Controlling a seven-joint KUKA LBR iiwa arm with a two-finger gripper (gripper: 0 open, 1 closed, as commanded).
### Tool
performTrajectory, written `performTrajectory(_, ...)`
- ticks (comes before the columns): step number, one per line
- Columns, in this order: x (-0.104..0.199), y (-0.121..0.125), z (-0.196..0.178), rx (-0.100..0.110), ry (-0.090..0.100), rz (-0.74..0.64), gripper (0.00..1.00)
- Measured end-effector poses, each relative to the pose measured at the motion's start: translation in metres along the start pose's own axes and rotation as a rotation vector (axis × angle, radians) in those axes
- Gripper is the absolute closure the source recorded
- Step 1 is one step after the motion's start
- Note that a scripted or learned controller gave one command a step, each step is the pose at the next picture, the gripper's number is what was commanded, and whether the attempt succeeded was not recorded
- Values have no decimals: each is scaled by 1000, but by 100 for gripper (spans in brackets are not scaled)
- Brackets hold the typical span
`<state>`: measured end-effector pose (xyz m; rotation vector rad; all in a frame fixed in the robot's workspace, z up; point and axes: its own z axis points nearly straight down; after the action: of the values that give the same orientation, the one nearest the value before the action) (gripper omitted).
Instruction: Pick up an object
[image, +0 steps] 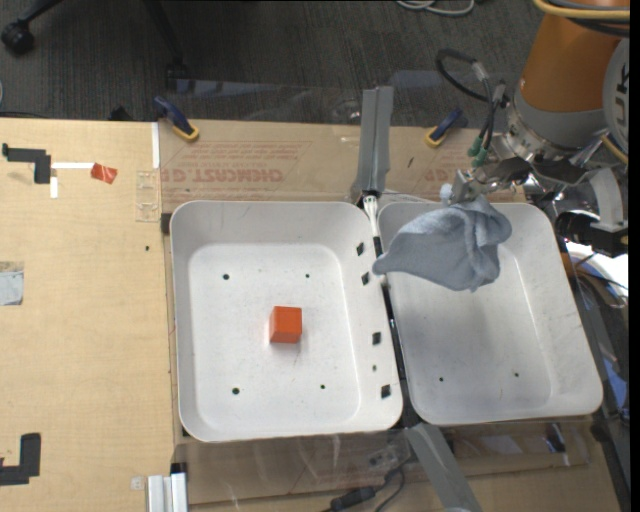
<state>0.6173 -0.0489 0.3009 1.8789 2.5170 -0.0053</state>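
Directly beneath end effector (470, 190), grey cloth (450, 245)

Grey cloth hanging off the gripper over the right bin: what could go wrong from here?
1. The crumpled grey cloth appears pinched only at its top corner by the gripper, so it may slip out and drop.
2. Its lower left flap drapes toward the divider between the two shallow white bins and could snag or drag there.
3. The small orange cube sits in the left white bin; a trailing flap might nudge it if the cloth is carried across.
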Motion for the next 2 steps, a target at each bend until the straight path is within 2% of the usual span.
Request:
performTrajectory(1,3,2,-10,3,0,406,100)
performTrajectory(2,-31,2,-35,3,0,642,100)
